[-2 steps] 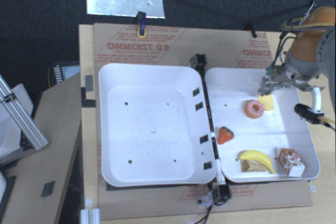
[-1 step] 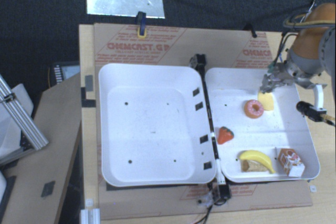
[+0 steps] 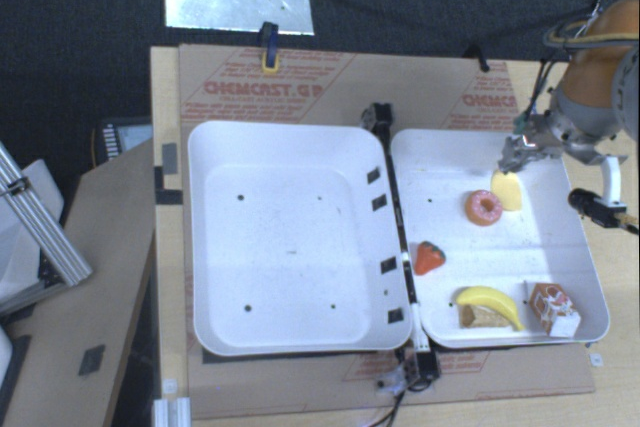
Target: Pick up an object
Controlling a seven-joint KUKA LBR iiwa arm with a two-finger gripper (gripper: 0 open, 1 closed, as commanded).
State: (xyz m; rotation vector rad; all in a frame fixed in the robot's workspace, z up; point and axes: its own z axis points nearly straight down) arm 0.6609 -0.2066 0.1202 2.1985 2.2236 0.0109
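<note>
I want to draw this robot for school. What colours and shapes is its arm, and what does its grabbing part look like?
The arm is rounded and grey, with a wide orange band on top. Thin black cables run beside it. Its tool is small, grey and metal-looking; finer detail is too small to see.

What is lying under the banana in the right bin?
A tan, bread-like piece sticks out below the banana, at its left end. How far the piece reaches under the banana is covered.
</note>
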